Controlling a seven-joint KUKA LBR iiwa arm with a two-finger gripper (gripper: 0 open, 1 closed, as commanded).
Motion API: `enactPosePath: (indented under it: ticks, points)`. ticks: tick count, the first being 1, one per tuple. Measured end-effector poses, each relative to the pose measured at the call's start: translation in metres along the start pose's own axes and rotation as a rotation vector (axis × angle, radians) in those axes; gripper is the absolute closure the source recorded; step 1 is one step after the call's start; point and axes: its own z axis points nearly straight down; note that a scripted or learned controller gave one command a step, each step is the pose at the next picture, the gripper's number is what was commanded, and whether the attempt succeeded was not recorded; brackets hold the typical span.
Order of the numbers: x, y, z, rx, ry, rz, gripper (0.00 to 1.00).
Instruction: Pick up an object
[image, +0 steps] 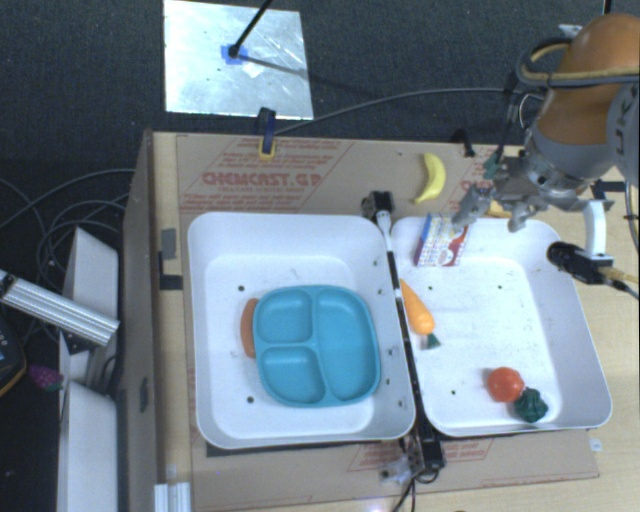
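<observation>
Two white bins sit side by side on the bench so the arm can reach into both. At the near edge of the right bin (590, 395) lie a red tomato (505, 382) and a small green thing (531, 405), touching each other, close to the near right corner. They look easy to reach, with bare floor around them. In the left bin (215, 300) a blue plate (316, 343) fills most of the floor. An orange thing (247, 326) peeks out from under the plate's left edge, so I think it would be hard to grab.

A bit farther, a carrot (417, 310) leans on the wall where the two bins meet. That wall may get in the way of a grab.

Farther still, a small packet (440, 243) rests at the far left corner of the right bin. The claw (492, 214) hangs just beside it, over the far edge, with its two fingers apart and nothing between them. I think the packet is the thing it is going for, since it is closest.

Past the bins, a banana (432, 177) lies on the bench, out of both bins.
</observation>
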Motion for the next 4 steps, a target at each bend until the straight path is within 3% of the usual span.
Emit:
enactPosePath:
  ticks: [1, 2, 3, 4]
  points:
    - [-0.086, -0.034, 0.124, 0.003, -0.001, 0.003, 0.0]
    - [-0.079, -0.115, 0.152, 0.002, 0.001, 0.003, 0.0]
    - [-0.046, -0.151, 0.168, 0.001, 0.001, 0.002, 0.0]
    - [-0.102, -0.151, 0.084, -0.003, -0.002, 0.003, 0.0]
